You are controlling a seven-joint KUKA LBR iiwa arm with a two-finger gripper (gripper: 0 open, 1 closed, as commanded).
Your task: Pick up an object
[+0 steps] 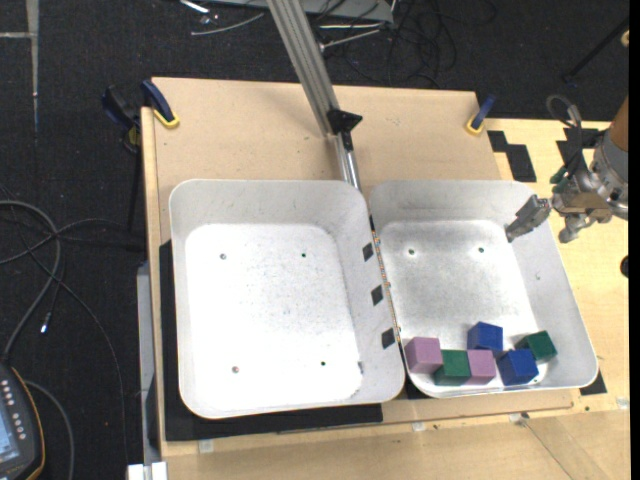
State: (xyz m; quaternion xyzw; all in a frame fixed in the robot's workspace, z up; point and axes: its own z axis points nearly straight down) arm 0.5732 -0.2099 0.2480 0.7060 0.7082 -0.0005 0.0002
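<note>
Several small cubes lie bunched in the near corner of the right bin: a purple cube, a green cube, a pink cube, two blue cubes and another green cube. My gripper hangs over the right bin's far right rim, well back from the cubes. It is open, its two fingers spread with nothing between them.
The left bin sits beside the right one, their rims meeting along the middle. A slanted metal pole rises from behind the bins. Clamps sit at the wooden bench's far corners.
</note>
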